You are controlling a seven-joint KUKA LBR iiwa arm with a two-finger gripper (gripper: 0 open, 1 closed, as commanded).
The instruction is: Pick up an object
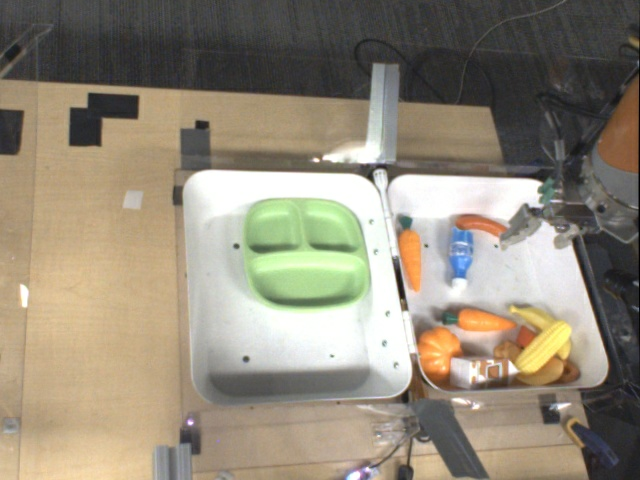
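My gripper [541,231] hangs over the right bin's [575,268] upper right part, open, with nothing between its fingers. Just left of one fingertip [517,229] lies a red sausage [480,225], with a blue bottle [460,256] below it. Along the bin's left wall lies a carrot [410,258]. The bin's lower part holds a second carrot [482,319], an orange pumpkin [438,348], a corn cob [545,346], a banana [529,316] and a white and brown packet [484,372].
The left bin [215,298] holds a green divided plate [305,251]. A metal post [384,113] stands behind the wall between the bins. The arm's orange band [618,138] and cables sit at the right edge.
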